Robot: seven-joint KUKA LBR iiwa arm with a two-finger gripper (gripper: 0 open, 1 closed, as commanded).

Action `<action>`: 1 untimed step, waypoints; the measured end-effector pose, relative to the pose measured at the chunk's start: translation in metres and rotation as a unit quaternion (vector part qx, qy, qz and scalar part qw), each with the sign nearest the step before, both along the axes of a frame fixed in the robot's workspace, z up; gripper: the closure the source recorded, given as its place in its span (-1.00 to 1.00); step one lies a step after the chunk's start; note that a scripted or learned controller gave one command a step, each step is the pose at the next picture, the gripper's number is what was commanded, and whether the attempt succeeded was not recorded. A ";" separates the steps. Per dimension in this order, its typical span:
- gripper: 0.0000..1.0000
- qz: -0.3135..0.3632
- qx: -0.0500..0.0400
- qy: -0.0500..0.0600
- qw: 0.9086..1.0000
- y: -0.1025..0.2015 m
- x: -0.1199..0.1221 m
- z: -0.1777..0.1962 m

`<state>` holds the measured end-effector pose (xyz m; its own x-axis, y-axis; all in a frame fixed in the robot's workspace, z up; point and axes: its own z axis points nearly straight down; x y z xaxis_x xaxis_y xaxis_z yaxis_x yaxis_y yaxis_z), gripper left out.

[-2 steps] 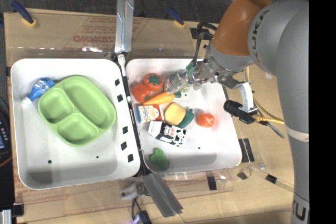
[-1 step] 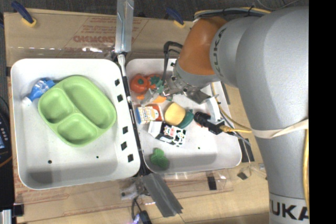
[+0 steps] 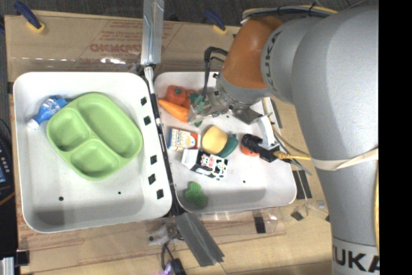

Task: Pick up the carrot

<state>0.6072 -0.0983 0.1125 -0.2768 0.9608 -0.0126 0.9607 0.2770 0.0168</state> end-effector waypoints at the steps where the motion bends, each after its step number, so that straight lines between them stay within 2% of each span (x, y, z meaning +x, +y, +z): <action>1: -1.00 0.000 0.000 0.000 1.000 0.000 0.000 0.000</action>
